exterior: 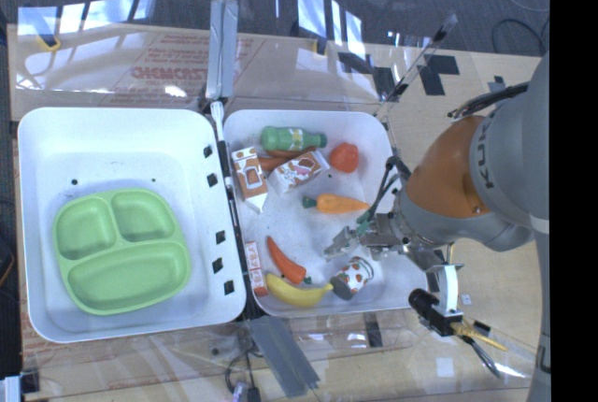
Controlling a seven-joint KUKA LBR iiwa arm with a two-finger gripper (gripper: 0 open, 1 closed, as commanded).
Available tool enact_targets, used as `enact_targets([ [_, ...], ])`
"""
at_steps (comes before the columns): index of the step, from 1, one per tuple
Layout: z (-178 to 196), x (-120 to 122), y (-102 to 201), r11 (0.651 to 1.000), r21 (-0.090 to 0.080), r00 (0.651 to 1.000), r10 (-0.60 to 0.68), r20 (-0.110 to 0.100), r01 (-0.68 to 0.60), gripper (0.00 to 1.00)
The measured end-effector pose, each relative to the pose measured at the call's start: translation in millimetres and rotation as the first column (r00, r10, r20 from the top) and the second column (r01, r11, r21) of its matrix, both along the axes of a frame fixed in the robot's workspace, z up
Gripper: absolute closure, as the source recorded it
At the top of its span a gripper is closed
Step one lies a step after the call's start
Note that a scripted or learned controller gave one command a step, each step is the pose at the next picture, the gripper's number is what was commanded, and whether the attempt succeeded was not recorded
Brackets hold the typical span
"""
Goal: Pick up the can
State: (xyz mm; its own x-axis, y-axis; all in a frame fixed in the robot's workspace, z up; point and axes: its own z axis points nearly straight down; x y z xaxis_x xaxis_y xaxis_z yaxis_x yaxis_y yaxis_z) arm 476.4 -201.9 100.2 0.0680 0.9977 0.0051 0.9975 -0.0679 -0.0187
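Can (pixel 353 278) on its side, bottom right of the right bin (pixel 374 124).
Its long axis runs diagonally, dark end toward the banana (pixel 291 291), label partly blurred. My gripper (pixel 350 239) hovers just above it, fingers apart and clamped on nothing; my wrist hides the bin's right wall.

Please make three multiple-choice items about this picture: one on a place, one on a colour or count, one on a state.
1. Where does the can lie?
A. Right bin, near corner
B. Left bin
C. On the green tray

2. What colour is the divided tray?
A. Red
B. Green
C. Blue

3. How does the can rest?
A. Lifted above the bin
B. On the bin floor beside the banana
C. On top of the green bottle

Answers: 1 A, it lies low in the right bin. 2 B, the tray is light green. 3 B, it rests on the floor by the banana's tip.
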Motion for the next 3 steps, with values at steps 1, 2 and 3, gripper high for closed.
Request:
enact_targets([
  [1,-11.9,-0.2,19.0,1.000,-0.003,1.000,0.016,0.011,-0.016,0.00],
  [2,-5.7,-0.1,18.1,1.000,-0.001,1.000,0.019,0.005,-0.019,1.00],
  [3,-5.7,0.0,18.2,1.000,-0.001,1.000,0.020,0.006,-0.020,0.00],
])
